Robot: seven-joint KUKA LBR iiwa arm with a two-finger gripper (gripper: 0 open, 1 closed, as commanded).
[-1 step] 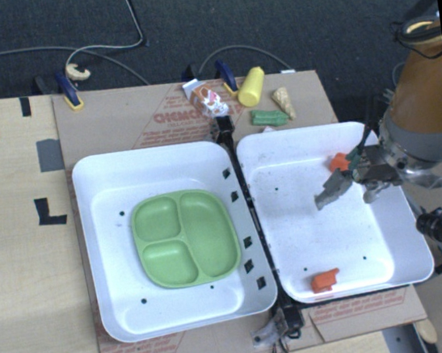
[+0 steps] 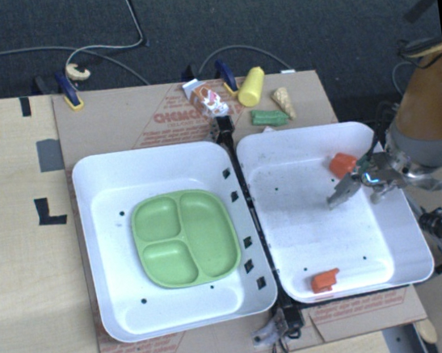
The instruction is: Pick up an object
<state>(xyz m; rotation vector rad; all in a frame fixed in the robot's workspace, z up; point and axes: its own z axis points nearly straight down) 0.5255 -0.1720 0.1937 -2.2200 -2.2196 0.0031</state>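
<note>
Orange block (image 2: pixel 342 164) beside tool (image 2: pixel 359 186) in right bin (image 2: pixel 404 260), tool fingers apart, nothing between them, second orange block (image 2: pixel 325 281) near front wall.

light: even, overhead | shadows: soft | focus: slightly soft | glare: none

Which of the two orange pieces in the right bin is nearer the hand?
The upper orange piece, by the bin's far right side, right next to the hand. The other orange piece lies at the near edge.
</note>
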